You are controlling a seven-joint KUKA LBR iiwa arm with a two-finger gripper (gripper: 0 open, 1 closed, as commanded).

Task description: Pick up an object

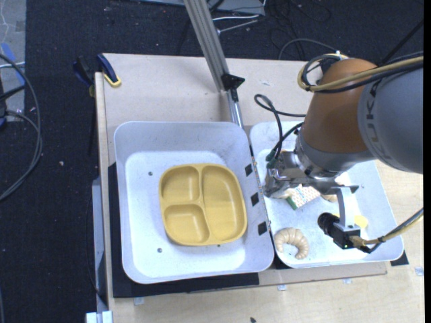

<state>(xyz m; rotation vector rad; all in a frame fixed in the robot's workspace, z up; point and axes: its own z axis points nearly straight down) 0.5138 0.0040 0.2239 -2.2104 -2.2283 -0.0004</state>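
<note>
My gripper [277, 184] hangs low over the left part of the right bin [377, 180], under the big grey and orange arm [350, 116]. Right beside it, partly under the wrist, lies a small checkered pink-and-white object with a green edge [302, 196]. A tan croissant-shaped piece [292, 241] rests near the bin's front left corner, apart from the gripper. A small yellow piece [361, 221] lies further right, and a tan bit [329, 196] peeks out from under the arm. The arm hides the bin's rear half.
The left bin [135, 180] holds a yellow three-compartment plate [202, 204]. A black fitting with cables [339, 232] hangs off the arm over the right bin's front. A slanted metal pole [209, 36] rises behind the bins, between them.
</note>
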